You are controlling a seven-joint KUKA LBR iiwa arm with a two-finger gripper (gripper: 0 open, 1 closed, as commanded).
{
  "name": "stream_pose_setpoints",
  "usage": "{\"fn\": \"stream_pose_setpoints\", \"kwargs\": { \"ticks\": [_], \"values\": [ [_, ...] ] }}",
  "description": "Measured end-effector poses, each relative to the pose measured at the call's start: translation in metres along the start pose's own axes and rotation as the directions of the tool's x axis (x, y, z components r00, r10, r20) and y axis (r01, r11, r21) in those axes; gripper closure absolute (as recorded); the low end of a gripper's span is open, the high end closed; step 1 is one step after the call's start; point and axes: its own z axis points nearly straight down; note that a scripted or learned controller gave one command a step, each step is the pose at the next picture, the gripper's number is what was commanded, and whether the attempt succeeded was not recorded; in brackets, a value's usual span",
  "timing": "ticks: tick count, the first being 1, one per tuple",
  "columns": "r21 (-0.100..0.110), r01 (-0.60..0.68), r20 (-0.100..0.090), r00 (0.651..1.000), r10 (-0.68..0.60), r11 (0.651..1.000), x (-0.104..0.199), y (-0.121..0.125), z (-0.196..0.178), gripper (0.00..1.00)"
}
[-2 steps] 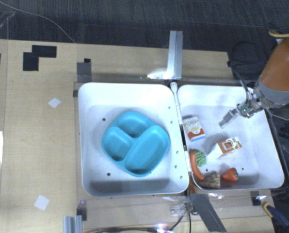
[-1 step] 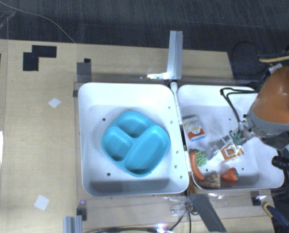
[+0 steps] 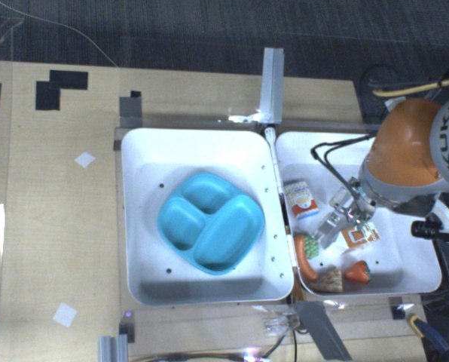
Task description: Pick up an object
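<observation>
The right bin (image 3: 420, 274) holds several small items: a white carton with a red and blue label (image 3: 301, 198), an orange carrot with a green top (image 3: 306, 253), a brown lump (image 3: 329, 280), a red strawberry-like piece (image 3: 358, 273) and an orange and white card (image 3: 359, 234). My gripper (image 3: 328, 231) hangs low over this bin, just right of the carrot's green top and below the carton. I see nothing held between its fingers.
The left bin (image 3: 142, 164) contains a blue three-compartment plate (image 3: 211, 221). A metal post (image 3: 272, 85) stands behind the divider between the bins. The arm with its orange band (image 3: 407, 143) covers the right bin's upper right part, and black cables loop near it.
</observation>
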Motion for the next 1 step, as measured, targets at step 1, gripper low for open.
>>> {"fn": "stream_pose_setpoints", "kwargs": {
  "ticks": [1],
  "values": [
    [0.003,0.589,0.018,0.808,-0.589,0.808,0.0438,-0.0175,0.0125,0.0]
  ]
}}
